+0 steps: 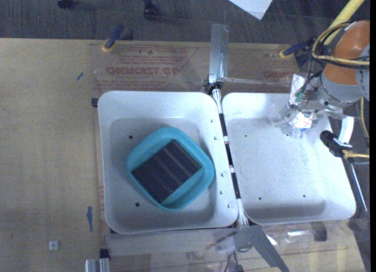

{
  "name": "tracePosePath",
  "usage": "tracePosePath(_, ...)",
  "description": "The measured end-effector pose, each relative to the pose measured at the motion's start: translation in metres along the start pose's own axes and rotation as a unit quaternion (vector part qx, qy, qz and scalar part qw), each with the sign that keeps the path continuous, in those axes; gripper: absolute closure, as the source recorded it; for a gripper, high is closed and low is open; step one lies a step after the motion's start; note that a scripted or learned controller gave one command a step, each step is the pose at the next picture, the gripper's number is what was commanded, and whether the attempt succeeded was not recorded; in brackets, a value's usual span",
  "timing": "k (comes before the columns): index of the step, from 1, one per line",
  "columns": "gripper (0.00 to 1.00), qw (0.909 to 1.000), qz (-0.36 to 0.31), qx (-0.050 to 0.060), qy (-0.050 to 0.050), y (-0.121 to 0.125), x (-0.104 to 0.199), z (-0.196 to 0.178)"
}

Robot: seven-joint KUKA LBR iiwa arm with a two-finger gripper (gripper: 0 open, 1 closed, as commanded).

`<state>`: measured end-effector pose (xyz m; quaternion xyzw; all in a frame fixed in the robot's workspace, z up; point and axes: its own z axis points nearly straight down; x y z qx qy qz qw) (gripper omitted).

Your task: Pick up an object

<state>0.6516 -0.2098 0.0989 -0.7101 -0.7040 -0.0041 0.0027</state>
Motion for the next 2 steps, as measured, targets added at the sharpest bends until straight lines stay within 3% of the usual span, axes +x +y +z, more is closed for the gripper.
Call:
tracePosePath(1,1.0,1.0,-0.002,-0.001,-0.001,0.001,0.001,-0.01)
tracePosePath(2,1.0,0.9888,-0.149,0.0,-0.006,0.016,0.083,-0.089)
